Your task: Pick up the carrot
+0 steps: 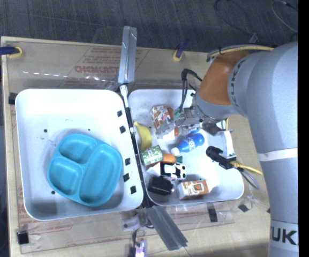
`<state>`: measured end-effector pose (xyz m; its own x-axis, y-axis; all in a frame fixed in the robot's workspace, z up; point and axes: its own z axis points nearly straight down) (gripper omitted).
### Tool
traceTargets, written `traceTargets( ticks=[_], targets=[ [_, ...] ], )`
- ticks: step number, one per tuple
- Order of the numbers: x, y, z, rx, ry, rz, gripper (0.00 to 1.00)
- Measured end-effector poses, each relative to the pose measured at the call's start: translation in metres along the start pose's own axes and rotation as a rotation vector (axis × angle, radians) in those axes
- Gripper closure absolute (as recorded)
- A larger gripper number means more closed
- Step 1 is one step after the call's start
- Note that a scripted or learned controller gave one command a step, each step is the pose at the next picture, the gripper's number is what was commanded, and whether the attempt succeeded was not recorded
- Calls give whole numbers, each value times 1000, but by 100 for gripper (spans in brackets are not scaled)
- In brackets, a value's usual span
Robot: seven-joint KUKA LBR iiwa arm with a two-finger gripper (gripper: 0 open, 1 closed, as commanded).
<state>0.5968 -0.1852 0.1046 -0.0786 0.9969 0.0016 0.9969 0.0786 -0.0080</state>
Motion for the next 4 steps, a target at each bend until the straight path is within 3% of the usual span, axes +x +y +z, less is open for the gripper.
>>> traceTargets(
  ticks=[1,2,3,4],
  targets=[
    [33,-72,-37,0,1,191,0],
    [46,-66,13,-9,3,151,0],
    [45,-66,5,-4,5,146,100],
    [43,-82,-22,-1,-1,201,100]
  ],
)
